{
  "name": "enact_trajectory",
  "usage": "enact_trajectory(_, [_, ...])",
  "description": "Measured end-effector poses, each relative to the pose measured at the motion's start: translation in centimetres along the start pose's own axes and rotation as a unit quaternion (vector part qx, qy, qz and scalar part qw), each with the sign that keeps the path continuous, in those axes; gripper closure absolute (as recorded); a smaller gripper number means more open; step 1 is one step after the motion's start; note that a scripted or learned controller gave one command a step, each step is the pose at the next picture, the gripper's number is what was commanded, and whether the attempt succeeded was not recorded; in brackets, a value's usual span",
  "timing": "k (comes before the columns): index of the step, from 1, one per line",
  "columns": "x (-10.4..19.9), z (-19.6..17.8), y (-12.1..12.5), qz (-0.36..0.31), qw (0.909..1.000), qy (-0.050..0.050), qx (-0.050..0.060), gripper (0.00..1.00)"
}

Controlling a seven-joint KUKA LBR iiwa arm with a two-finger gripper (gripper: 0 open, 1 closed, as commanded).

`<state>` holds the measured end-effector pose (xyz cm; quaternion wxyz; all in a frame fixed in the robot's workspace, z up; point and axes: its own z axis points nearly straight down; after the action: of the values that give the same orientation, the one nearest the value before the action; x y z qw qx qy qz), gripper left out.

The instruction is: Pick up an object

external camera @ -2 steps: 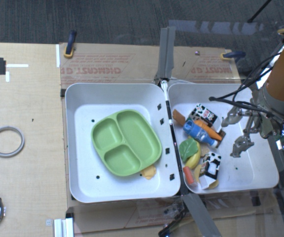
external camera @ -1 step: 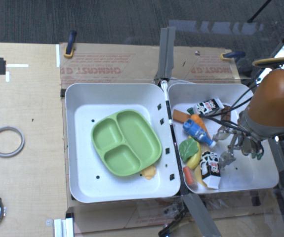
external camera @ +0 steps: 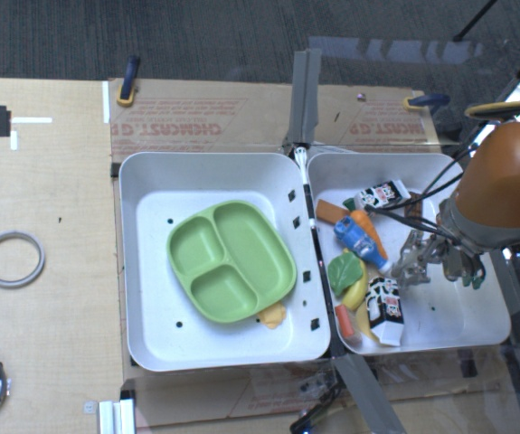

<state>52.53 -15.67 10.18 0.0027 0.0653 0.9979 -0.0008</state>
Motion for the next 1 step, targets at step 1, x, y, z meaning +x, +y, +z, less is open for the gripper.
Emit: enact_trajectory(1, [1.65, -9.05, 8.16, -0.097, 0.9953, 0.001, -0.001, 1.0])
